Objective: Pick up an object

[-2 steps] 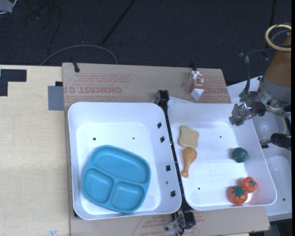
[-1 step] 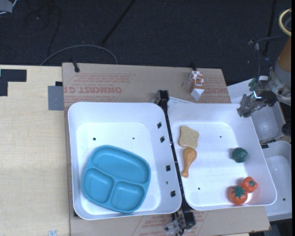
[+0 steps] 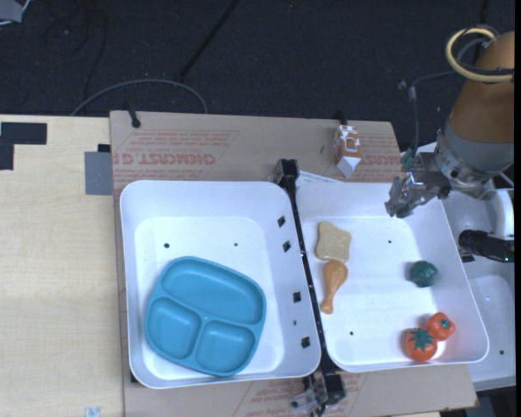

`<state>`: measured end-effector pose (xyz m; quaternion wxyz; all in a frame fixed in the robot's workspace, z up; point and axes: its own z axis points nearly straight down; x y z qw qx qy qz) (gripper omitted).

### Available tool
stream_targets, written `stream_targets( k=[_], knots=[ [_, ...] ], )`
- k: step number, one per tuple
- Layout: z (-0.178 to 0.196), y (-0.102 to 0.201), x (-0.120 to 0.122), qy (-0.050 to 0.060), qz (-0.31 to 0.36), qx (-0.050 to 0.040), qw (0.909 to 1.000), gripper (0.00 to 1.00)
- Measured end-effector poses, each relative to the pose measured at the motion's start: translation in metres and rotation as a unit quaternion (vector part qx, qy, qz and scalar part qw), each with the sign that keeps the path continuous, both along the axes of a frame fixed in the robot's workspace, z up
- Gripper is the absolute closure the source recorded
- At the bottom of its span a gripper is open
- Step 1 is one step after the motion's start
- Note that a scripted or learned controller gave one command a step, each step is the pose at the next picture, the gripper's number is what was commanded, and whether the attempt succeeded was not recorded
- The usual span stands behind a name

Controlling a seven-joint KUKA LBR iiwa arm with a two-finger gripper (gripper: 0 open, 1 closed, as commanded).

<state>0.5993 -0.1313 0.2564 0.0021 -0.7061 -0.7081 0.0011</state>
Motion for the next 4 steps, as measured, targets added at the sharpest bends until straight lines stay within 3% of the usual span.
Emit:
stream_targets(
  k=[2,3,4],
  knots=[
    [-0.024,0.095,-0.008,0.000,0.000,-0.0002,1.0000,1.00],
    [-0.024,0.146,-0.022,0.000,0.000,-0.0003,1.0000,1.00],
    [-0.024,0.188,-0.021,-0.001,0.000,-0.0005,1.0000,1.00]
  ],
)
